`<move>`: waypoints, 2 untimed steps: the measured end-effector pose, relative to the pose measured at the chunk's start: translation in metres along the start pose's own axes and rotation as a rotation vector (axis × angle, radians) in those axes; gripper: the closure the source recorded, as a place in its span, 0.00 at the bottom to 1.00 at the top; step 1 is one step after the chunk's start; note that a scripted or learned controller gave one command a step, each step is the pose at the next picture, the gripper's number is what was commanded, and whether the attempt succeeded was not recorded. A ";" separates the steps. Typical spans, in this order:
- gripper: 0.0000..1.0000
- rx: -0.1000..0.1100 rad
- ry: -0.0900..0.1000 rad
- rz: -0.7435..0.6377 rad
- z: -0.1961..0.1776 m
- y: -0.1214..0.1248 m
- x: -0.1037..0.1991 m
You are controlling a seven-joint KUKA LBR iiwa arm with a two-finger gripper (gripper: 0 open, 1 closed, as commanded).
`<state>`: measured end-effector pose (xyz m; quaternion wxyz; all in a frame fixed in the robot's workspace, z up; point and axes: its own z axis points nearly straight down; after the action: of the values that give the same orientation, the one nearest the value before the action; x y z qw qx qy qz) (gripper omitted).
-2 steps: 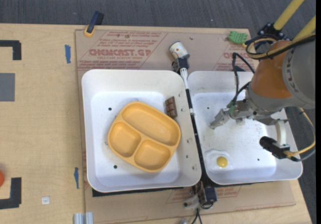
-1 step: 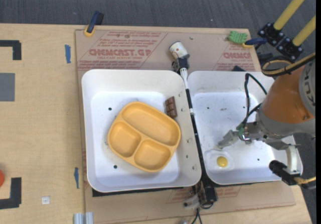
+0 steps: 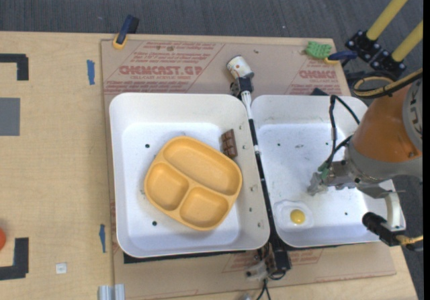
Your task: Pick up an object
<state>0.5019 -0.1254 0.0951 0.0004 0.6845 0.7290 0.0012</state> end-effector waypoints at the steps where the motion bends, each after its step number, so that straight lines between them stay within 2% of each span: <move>1: 1.00 0.004 0.010 0.110 -0.002 0.025 -0.091; 2: 0.00 0.008 0.031 0.100 -0.002 0.028 -0.080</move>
<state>0.5351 -0.2031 0.0967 -0.0137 0.7199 0.6939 0.0090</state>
